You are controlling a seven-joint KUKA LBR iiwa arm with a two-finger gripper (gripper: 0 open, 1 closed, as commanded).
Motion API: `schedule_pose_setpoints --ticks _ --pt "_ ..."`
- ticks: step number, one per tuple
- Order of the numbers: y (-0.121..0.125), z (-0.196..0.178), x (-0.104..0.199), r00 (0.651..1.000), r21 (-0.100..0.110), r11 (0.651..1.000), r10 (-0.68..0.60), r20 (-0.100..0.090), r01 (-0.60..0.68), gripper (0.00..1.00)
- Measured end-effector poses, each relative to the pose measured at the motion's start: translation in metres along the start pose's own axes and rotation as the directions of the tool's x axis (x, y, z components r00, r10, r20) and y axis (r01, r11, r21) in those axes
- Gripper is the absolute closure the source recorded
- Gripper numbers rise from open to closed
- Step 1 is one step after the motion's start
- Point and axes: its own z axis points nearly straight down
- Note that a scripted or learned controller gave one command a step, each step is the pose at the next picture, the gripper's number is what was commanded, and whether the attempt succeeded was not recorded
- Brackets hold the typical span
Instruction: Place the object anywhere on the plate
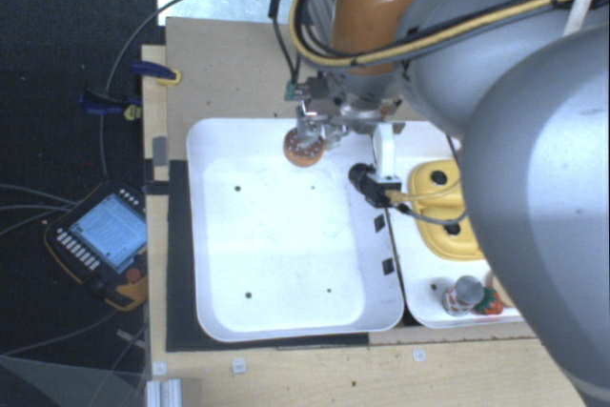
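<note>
My gripper (307, 140) hangs over the far edge of the left white bin (276, 300), under the orange band of the arm. A small round brown object (303, 152) sits between its fingertips, and the fingers are closed on it, just above the bin floor. The yellow plate (440, 216) lies in the right bin (419, 315), to the right of the gripper and partly hidden by the arm.
A small grey, red and green item (465, 295) lies at the near side of the right bin. The arm's grey body covers the upper right. A teach pendant (100, 238) rests off the bench at left. Clamps (152, 73) grip the bench's far left edge.
</note>
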Motion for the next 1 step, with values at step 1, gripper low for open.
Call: schedule_pose_setpoints --ticks 1 --pt "-0.0001 0.0004 -0.0040 1.000 0.001 1.000 0.005 0.003 -0.005 0.00"
